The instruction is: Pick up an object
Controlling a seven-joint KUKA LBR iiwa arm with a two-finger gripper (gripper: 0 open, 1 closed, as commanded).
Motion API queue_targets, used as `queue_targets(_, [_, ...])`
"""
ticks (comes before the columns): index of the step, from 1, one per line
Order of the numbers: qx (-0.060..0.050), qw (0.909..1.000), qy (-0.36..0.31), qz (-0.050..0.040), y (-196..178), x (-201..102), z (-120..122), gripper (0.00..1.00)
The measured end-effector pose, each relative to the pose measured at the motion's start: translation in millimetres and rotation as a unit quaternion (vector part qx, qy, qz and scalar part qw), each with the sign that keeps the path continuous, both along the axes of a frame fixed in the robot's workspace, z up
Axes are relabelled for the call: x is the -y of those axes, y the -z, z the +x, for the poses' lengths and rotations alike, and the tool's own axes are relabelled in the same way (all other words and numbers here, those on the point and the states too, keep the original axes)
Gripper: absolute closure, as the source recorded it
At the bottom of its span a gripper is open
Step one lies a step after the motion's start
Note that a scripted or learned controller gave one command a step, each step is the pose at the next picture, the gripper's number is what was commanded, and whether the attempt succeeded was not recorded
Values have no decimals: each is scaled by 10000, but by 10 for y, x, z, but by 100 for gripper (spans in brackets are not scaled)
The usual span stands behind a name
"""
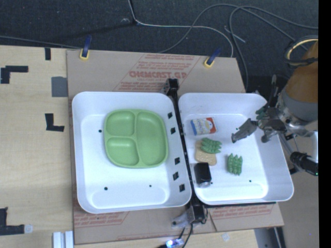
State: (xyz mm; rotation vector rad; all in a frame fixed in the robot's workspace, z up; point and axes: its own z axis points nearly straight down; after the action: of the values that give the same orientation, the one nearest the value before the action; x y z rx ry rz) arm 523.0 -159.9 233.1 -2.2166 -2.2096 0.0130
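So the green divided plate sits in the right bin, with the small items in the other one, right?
Not quite. The camera view shows the green divided plate in the left bin; the small items, like the black block and green toy, lie in the right bin.

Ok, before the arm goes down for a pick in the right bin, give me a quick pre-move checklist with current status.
1. Gripper over the right bin: ok.
2. Nothing between its fingers: ok, none seen.
3. Finger opening: cannot tell.
4. Free-standing target: ok, the green toy lies apart from the rest.
5. Clutter: not ok, the other green toy overlaps the tan piece, black object close by.
6. Green plate in the left bin, out of the path: ok.
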Motion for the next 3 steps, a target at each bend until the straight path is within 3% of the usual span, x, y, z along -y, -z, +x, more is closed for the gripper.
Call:
queue_targets(1, [62,10000,-21,-12,-68,-5,26,0])
queue_targets(3, [29,10000,-18,-4,1185,-82,-89,0])
